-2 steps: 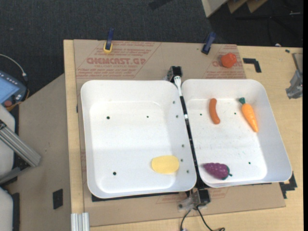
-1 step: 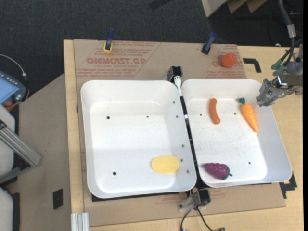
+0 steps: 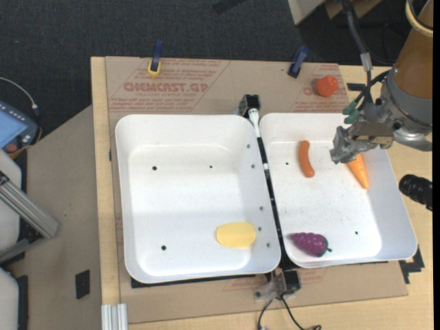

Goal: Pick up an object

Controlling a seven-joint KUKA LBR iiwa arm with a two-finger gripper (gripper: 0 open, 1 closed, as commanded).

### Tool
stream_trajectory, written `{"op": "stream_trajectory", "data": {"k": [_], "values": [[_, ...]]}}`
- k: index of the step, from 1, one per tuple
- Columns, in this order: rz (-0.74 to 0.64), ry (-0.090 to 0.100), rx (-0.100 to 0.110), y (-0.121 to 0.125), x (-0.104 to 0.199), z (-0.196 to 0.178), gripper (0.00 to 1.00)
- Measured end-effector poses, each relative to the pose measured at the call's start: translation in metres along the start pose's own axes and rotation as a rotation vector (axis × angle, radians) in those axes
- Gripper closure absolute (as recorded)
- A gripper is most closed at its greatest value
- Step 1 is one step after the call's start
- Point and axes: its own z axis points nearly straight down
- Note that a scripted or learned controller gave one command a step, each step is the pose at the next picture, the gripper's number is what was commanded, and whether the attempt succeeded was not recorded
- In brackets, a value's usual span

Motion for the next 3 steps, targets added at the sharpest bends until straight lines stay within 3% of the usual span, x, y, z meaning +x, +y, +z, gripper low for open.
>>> {"op": "stream_trajectory", "data": {"k": [1,2,3], "values": [[0.005,-0.004,-0.024,-0.019,-0.018,-0.147,1.00],[0.003,-0.002,-0.002,-0.002,0.007,-0.102,1.00],[0.005,-0.002,0.002,0.032,0.010,-0.026,1.00]]}}
